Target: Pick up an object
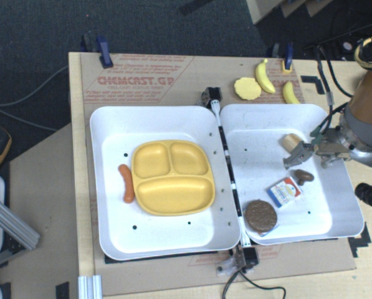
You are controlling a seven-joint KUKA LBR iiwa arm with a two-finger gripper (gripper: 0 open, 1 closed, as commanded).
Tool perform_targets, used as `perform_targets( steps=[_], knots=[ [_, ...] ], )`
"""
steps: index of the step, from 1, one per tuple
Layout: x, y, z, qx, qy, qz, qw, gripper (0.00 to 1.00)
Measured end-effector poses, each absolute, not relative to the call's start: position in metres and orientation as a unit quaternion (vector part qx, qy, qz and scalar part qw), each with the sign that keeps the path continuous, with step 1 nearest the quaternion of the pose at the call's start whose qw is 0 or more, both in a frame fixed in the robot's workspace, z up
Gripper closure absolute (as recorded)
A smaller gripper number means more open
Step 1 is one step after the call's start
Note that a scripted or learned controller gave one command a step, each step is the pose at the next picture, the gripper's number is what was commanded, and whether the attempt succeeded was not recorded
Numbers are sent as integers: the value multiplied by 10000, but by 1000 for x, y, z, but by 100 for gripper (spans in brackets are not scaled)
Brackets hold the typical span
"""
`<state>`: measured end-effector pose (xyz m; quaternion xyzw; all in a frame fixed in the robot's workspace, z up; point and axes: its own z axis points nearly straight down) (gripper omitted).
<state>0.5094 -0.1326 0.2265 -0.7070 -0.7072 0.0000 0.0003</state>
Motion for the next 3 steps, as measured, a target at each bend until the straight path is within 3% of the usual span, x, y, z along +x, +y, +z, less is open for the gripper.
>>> perform_targets(
  steps=[1, 2, 3],
  knots=[
    [566, -213, 97, -7086, -7056, 15, -9, 0],
    [567, -209, 114, -7074, -7068, -8, -23, 100],
    [567, -209, 114, -7073, -7069, -6, -17, 0]
  ],
)
